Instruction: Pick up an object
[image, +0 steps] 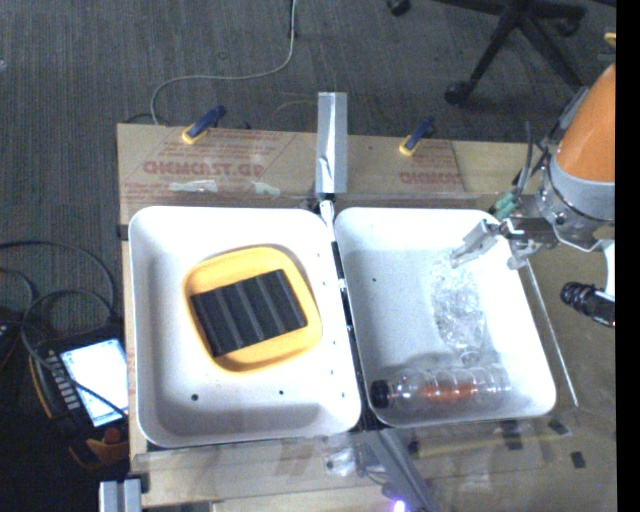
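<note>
In the right bin (400, 240), a clear plastic bottle (445, 387) with a black cap lies on its side along the front wall. A crumpled piece of clear plastic (458, 305) rests in the middle of that bin. A yellow tray with a black ribbed insert (252, 306) lies flat in the left bin (160, 240). My gripper (487, 256) hangs over the right bin's back right corner, above and behind the crumpled plastic. It is open, and nothing sits between its fingers.
A metal divider post (330, 150) stands at the back between the bins. Blue-and-yellow clamps (203, 123) (417, 135) hold the cardboard backing. A tablet and cables (85, 375) lie on the floor to the left.
</note>
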